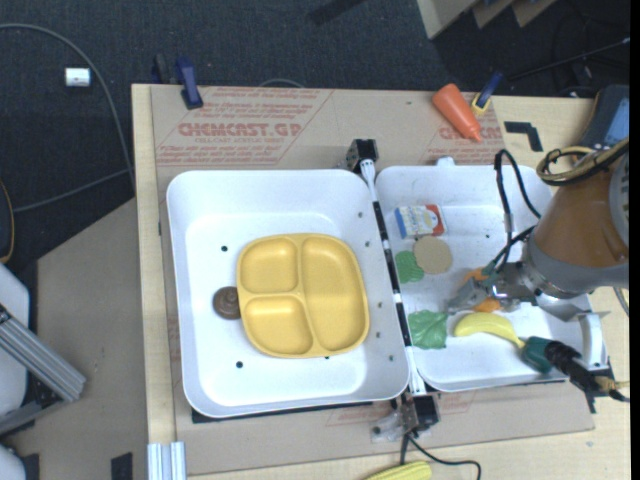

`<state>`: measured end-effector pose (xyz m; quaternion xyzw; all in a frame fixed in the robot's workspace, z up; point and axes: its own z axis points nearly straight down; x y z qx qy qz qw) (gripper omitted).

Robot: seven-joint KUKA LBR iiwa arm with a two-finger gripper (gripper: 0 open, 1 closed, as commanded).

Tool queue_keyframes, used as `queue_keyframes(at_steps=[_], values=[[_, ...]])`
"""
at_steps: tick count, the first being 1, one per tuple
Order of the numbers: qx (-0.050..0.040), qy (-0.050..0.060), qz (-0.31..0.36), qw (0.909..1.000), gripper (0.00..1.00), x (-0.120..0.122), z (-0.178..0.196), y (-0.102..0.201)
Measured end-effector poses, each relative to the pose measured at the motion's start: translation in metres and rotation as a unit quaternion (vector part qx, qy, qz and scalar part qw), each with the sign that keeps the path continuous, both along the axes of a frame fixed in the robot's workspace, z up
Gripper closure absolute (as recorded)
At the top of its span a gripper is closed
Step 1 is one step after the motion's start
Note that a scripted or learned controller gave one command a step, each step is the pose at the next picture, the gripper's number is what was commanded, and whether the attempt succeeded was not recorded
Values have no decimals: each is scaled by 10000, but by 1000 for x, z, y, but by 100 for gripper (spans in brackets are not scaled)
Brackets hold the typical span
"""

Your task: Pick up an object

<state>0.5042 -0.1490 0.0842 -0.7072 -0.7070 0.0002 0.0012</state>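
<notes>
Cardboard-topped bench (250, 128) with two white bins, gripper (478, 290) low in the right bin (455, 183), finger state unclear, yellow banana (487, 327) just below it, touching a green piece (428, 328).

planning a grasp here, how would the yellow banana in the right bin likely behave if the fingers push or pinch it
The banana looks smooth and glossy, so it may slip out of a pinch. Its curved, rounded body lies flat on the right bin floor, so a side push would probably spin or slide it rather than tip it. It looks like a plastic toy, likely light and stiff.
</notes>
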Motion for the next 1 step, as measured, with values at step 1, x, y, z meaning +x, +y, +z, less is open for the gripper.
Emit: queue_keyframes(at_steps=[1], values=[[-2,-12,-4,10000,100,1,10,0]])
